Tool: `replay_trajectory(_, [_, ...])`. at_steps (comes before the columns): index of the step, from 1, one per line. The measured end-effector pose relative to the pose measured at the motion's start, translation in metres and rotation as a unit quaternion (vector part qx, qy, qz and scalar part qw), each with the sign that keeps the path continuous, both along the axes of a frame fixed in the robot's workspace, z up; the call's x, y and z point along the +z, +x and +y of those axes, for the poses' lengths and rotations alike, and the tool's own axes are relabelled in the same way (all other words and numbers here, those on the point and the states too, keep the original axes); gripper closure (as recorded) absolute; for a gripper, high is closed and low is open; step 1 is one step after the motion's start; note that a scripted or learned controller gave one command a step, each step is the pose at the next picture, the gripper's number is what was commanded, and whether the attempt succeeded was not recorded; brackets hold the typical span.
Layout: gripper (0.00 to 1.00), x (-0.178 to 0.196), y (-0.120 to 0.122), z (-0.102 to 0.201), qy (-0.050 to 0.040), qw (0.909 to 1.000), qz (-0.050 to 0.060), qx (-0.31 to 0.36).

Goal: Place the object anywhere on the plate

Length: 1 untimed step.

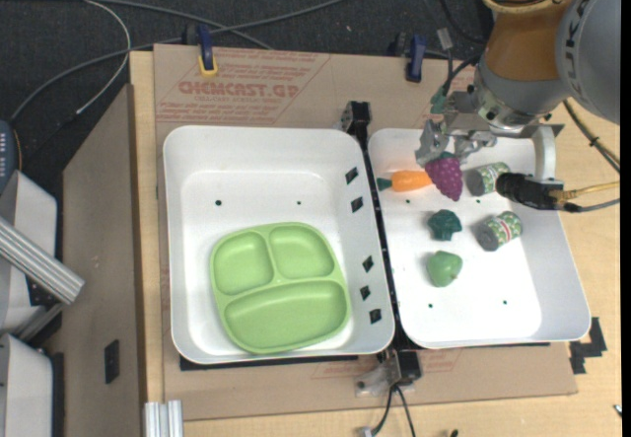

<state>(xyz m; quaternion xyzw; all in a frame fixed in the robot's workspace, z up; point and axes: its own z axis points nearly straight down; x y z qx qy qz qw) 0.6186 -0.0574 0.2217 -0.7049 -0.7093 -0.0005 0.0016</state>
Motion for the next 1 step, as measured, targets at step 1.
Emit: replay_trajectory(1, [1.00,0.0060,-0.0062,0.0622,0.0005,1.0000,0.000,0.001])
